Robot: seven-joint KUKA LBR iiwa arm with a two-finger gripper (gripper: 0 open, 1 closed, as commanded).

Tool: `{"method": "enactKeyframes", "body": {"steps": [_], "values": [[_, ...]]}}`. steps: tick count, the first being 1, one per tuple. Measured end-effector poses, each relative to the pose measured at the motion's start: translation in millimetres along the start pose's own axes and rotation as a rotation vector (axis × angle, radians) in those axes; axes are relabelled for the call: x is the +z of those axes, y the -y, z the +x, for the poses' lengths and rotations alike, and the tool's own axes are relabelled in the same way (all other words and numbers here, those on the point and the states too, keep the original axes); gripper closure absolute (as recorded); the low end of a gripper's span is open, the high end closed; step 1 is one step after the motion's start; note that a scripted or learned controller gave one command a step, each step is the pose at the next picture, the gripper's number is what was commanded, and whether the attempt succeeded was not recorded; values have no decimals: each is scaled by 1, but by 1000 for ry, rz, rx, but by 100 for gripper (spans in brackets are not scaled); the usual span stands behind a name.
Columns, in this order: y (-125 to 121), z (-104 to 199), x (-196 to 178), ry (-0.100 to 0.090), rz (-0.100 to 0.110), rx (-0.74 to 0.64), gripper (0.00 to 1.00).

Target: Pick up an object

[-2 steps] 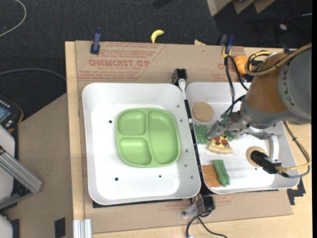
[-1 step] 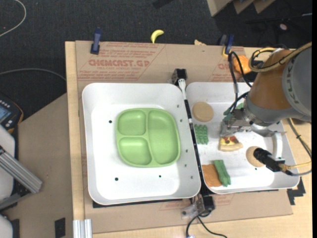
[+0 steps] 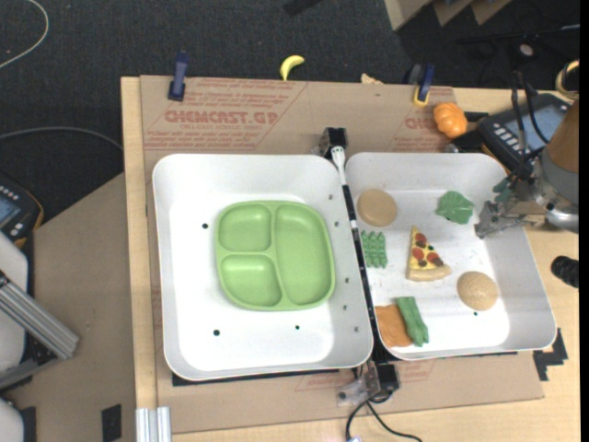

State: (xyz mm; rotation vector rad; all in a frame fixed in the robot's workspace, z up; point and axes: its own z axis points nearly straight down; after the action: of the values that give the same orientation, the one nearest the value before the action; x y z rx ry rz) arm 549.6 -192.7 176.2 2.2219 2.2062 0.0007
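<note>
- Your gripper (image 3: 490,219) hangs at the right bin's (image 3: 529,325) right rim; whether it's spread, I cannot tell.
- The green leaf toy (image 3: 455,207) lies just left of it: likely light, thin, floppy.
- Pinch its raised middle.

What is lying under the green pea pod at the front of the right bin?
The pea pod lies across an orange slab, which sits on the right bin floor. The part of the slab beneath the pod is hidden.
</note>
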Motion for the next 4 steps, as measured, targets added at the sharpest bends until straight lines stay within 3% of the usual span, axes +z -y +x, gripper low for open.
{"method": "enactKeyframes", "body": {"steps": [1, 2, 3, 4], "values": [[-38, -32, 97, -5, 9, -7, 100], [-76, -30, 29, -3, -3, -10, 100], [14, -32, 19, -9, 14, -3, 100], [-1, 27, -28, -6, 1, -13, 100]]}}
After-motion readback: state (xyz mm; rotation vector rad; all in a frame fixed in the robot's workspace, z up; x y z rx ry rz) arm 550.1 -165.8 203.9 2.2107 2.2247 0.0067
